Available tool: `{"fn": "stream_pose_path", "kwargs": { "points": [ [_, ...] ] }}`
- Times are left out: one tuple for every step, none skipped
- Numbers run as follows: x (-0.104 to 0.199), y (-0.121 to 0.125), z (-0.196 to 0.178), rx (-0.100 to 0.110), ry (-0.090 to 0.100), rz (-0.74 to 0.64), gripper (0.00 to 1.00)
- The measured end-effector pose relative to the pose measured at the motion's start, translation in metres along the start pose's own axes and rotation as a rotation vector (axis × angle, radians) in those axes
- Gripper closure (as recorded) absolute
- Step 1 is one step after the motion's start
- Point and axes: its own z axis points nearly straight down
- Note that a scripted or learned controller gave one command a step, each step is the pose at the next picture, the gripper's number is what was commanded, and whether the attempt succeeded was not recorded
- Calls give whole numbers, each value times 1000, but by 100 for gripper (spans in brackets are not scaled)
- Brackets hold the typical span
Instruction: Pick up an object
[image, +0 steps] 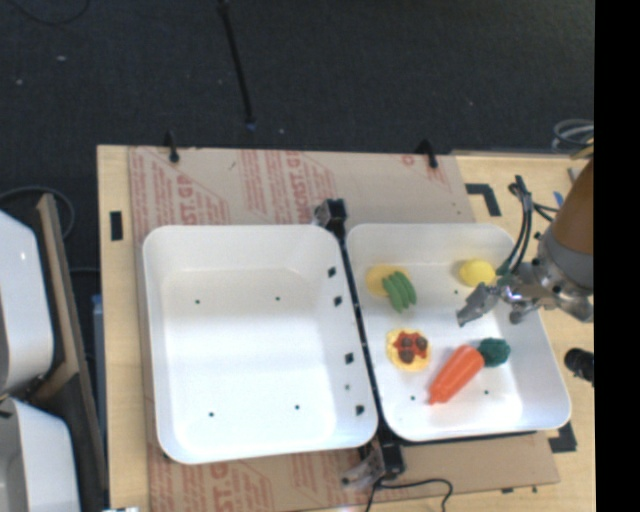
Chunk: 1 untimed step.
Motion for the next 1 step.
{"fn": "stream_pose_path", "kwargs": {
  "points": [
    [60, 54, 31, 2, 2, -5, 0]
  ]
}}
